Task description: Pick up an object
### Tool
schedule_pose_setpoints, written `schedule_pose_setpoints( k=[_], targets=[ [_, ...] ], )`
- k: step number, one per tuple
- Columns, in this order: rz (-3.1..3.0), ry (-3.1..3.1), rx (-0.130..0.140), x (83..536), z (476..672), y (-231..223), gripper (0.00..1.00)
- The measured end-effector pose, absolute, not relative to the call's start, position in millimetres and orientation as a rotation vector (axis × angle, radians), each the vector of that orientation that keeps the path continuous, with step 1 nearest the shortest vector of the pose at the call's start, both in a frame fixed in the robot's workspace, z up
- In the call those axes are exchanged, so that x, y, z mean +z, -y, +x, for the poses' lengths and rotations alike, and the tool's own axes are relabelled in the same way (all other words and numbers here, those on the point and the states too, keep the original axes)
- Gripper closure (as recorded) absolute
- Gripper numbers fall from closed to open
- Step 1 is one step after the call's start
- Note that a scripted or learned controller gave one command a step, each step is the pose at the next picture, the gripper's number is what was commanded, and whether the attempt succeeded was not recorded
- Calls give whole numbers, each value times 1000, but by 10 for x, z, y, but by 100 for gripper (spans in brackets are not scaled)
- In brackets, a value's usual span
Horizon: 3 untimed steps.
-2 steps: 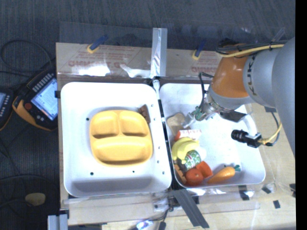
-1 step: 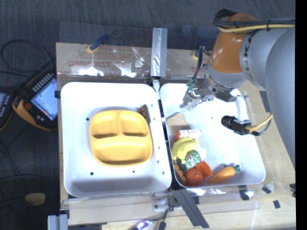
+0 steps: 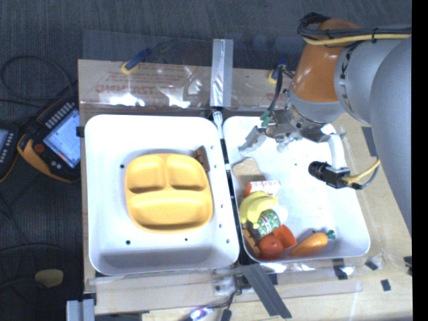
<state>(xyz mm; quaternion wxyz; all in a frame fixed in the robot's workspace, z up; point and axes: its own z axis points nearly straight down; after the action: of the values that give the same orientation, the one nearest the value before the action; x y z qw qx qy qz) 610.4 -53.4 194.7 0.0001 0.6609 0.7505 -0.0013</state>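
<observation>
Approach step in hand, gripper (image 3: 269,141) spread wide and empty over the upper part of the right-hand bin (image 3: 334,209), needing next to sink onto the bread slice (image 3: 247,168) just lower-left and close.

Single fixed camera above the desk (image 3: 378,226), looking down at a slant from moderate range; white left bin (image 3: 100,179) and right bin (image 3: 334,206) both framed, arm (image 3: 381,72) entering from the right.

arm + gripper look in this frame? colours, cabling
Bulky grey arm with an orange band above the wrist. Yellow and black cables run over that band. The gripper is small, silvery metal with two thin fingers.
</observation>
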Motion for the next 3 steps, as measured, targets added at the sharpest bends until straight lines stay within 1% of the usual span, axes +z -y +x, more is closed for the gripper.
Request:
schedule_pose_setpoints(
  k=[1,2,3],
  targets=[
    [1931,-2458,17,1054,5573,1088,0],
    [1760,-2572,17,939,5108,1033,0],
    [1760,-2575,17,1022,5106,1024,100]
  ],
)
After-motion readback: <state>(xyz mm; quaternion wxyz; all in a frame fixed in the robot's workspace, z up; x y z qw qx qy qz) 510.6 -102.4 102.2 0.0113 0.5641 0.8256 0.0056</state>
